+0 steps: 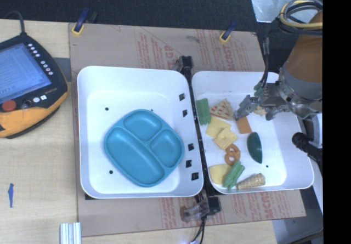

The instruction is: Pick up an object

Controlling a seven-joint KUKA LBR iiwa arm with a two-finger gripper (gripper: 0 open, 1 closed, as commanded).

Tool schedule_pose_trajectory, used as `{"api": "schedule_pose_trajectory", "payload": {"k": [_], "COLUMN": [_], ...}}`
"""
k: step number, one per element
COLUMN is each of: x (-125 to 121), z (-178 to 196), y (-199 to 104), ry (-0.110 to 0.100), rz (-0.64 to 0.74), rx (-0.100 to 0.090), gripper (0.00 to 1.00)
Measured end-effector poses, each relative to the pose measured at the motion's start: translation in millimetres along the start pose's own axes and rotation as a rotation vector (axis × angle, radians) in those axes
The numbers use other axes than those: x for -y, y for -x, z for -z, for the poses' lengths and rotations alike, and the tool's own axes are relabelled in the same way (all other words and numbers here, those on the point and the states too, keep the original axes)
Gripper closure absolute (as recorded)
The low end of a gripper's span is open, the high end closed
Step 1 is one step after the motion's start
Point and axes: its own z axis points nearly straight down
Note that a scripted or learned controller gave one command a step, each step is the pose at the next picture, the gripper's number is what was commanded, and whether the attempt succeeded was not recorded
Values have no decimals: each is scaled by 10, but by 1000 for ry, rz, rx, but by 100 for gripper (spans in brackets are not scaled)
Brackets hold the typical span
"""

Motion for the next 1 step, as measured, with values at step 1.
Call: {"api": "schedule_pose_trajectory", "payload": {"k": [1], "x": [221], "z": [-876], "y": [-60], "ry": [-8], "rz": [0], "rx": [-1], "gripper": [0]}}
